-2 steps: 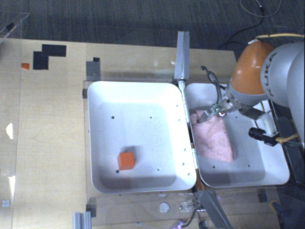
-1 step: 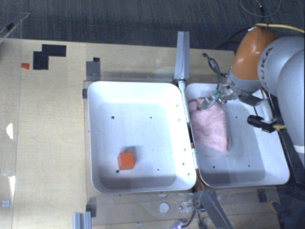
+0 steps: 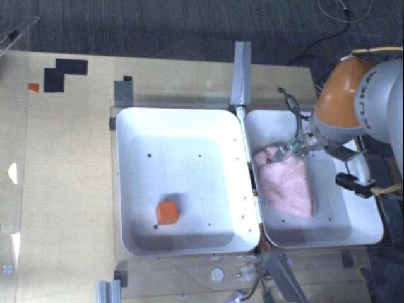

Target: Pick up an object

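On the far left of my desk (image 3: 63, 169) I see a small orange marker (image 3: 33, 88) and a black stepped patch (image 3: 62, 73). Moving right, the left bin (image 3: 183, 122) holds one orange block (image 3: 167, 213), lying near its front-left corner, well apart from the arm. A grey divider post (image 3: 240, 74) stands at the back between the two bins. In the right bin (image 3: 328, 232) a pink cloth (image 3: 287, 185) lies against the left wall, running from the bin's middle toward its front. My gripper (image 3: 297, 145) sits low at the cloth's back edge, right at the bunched pink corner, and looks to be touching it. I cannot tell how the jaws stand, or whether any cloth is caught in them, since the tip is small and cluttered here. The arm (image 3: 363, 100), with its orange band, reaches in from the right over the bin's back-right corner.
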`<act>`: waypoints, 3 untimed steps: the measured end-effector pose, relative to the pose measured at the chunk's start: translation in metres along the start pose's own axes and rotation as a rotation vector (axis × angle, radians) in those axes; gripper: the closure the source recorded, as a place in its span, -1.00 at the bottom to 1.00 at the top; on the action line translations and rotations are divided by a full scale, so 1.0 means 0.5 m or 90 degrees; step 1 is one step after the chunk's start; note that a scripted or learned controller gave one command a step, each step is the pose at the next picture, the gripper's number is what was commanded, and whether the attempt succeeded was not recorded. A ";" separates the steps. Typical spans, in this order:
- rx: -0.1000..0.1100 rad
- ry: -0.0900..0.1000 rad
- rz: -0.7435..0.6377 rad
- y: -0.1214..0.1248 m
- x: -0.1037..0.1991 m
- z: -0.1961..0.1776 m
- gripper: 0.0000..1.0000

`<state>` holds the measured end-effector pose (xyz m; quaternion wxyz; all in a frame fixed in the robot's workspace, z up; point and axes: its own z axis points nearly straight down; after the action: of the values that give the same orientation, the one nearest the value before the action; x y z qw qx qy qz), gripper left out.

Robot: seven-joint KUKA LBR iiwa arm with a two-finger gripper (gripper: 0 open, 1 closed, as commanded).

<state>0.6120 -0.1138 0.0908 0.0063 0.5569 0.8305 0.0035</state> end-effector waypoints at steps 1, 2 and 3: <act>-0.001 -0.001 -0.052 0.036 0.038 0.000 -1.00; 0.010 0.006 0.040 0.116 -0.021 0.004 -1.00; 0.000 0.000 0.000 -0.047 0.031 -0.001 -1.00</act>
<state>0.5844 -0.1082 0.0911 0.0065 0.5566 0.8307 0.0036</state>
